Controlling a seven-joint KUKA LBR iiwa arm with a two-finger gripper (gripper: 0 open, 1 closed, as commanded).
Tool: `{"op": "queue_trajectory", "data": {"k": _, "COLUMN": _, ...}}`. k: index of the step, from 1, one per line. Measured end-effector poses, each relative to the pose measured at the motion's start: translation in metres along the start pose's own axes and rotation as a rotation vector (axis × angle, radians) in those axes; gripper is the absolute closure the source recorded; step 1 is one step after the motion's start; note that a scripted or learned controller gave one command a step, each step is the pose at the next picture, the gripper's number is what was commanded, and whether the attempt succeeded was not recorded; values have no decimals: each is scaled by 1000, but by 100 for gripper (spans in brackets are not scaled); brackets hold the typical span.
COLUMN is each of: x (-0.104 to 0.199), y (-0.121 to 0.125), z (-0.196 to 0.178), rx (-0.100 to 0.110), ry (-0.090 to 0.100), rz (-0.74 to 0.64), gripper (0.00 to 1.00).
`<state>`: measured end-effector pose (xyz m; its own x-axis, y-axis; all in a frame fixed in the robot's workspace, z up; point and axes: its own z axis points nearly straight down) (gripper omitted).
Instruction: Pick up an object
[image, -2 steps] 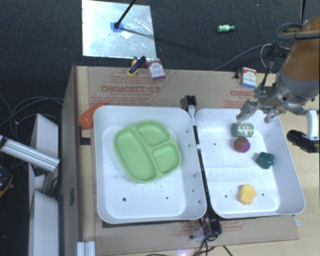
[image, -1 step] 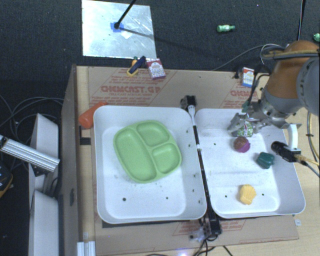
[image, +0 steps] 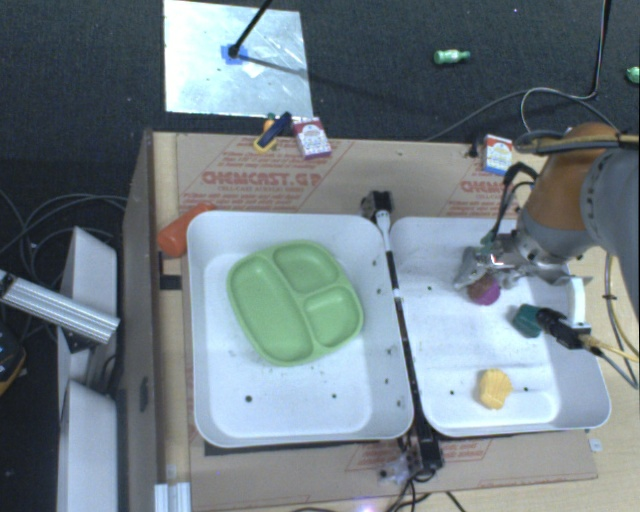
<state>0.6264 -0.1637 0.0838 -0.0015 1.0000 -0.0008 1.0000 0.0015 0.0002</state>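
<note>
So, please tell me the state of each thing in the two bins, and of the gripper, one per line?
Green plate: lying flat, right way up, in the left bin.
Purple object: in the right bin, directly under the gripper.
Teal object: lying loose in the right bin.
Yellow object: lying loose near the front of the right bin.
Gripper: low over the purple object.
</note>
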Motion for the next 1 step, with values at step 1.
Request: {"op": "queue_trajectory", "data": {"k": 1, "x": 0, "y": 1, "z": -12, "rx": -4, "ry": -1, "rz": -2, "gripper": 100}}
